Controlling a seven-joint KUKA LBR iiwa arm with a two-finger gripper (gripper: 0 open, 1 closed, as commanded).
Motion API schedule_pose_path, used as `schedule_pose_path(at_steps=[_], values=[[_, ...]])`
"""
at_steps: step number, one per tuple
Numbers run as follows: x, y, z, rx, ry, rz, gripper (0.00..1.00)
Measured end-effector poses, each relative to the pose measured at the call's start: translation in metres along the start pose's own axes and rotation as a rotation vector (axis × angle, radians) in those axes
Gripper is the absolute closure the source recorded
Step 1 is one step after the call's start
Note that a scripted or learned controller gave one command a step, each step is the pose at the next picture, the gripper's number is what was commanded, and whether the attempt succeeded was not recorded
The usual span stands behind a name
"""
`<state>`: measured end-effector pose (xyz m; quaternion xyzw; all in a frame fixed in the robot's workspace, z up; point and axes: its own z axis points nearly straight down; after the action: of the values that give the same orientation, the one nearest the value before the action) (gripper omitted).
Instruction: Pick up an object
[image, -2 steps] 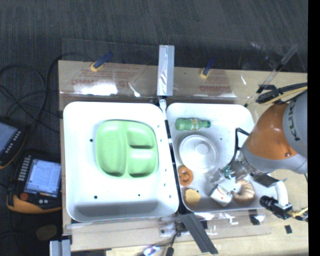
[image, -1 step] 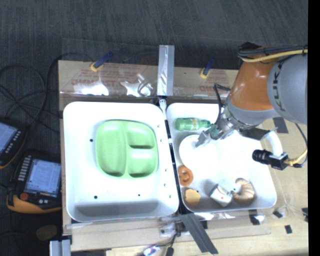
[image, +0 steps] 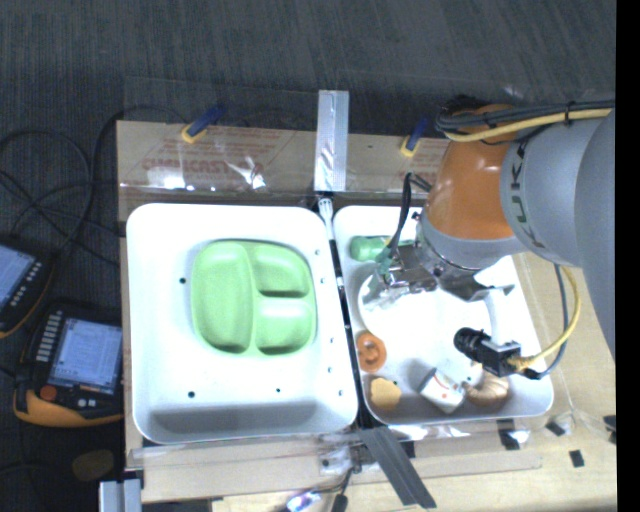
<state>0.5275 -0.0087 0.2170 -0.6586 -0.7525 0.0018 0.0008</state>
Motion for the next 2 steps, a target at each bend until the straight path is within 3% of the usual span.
schedule_pose_path(at_steps=[1, 2], values=[[-0.072, -0.018, -0.002, -0.001, -0.002, 0.29, 1.0], [-0.104, 0.023, 0.092, -0.006, -0.001, 0.144, 1.0]])
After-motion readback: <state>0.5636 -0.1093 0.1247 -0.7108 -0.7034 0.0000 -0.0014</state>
